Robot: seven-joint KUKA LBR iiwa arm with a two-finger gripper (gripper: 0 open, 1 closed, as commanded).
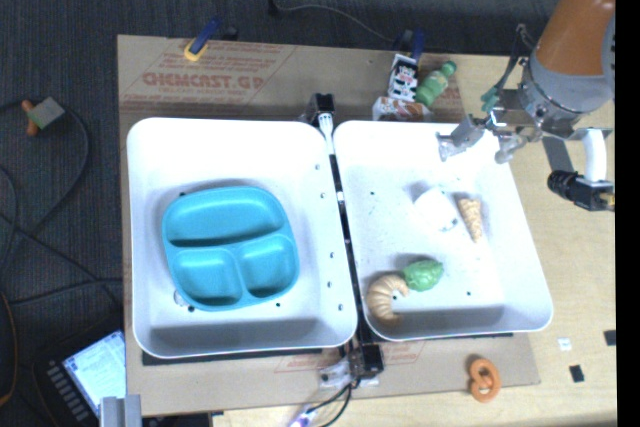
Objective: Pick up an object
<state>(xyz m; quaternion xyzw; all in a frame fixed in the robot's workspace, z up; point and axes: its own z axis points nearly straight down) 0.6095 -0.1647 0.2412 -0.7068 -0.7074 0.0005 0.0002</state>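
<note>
Hovering above the right bin (520, 245) with nothing between its parted jaws, the gripper (483, 139) must next descend onto the corn cob (471, 216).

The robot arm (578, 35) is round and fat, with a big orange band and a light grey part under it. At its end sits the gripper (482, 143), made of small shiny grey metal bits, with little blue-green pieces near the wrist and thin dark wires running along it. A white tube with a black knob on its end sticks out at the side.
</note>
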